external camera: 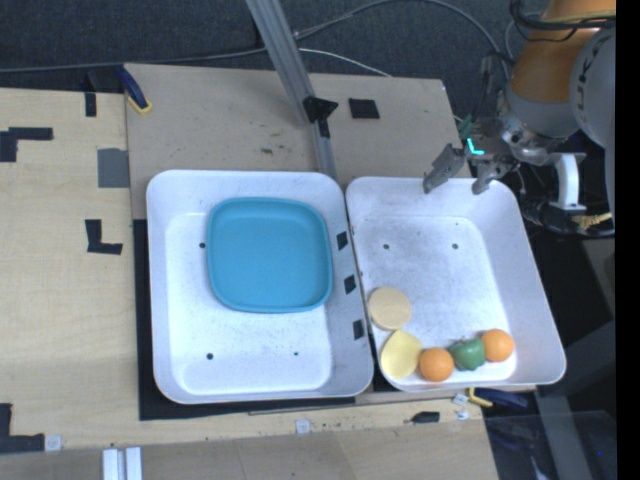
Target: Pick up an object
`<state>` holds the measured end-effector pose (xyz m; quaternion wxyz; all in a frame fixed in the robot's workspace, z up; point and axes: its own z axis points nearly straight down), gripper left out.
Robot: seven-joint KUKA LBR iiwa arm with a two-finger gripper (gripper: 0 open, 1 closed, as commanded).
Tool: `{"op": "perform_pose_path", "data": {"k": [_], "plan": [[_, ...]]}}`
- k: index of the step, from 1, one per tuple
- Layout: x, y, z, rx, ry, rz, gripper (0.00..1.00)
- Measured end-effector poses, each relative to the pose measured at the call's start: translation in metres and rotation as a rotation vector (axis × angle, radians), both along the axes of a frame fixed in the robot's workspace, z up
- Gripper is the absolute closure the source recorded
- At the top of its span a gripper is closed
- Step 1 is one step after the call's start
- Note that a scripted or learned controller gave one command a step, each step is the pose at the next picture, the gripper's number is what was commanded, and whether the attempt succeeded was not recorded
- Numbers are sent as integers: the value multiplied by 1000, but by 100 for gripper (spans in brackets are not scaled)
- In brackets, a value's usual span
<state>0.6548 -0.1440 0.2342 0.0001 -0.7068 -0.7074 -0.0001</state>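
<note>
The small objects, a cream disc [389, 307], a yellow piece [400, 354], two orange balls [435, 364] and a green piece [466, 353], were crowded at the right bin's [440, 253] near edge, so neighbours could be nudged by the apparently open, empty gripper [457, 171] held above its far edge.

The arm [560, 58] is a thick, rounded thing, pale grey on its casing, with a broad orange band wrapped round it above the wrist. Black cables loop over its top and trail down its side. Near the wrist a small teal light glows. The gripper [458, 173] at its end is dark grey metal, its jaws two slim prongs.
</note>
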Motion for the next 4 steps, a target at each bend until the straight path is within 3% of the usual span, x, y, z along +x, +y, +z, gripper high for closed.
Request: {"op": "perform_pose_path", "data": {"k": [1, 4], "plan": [[0, 0, 0, 0, 0, 0, 0], [-3, -6, -142, 0, 5, 0, 0]]}}
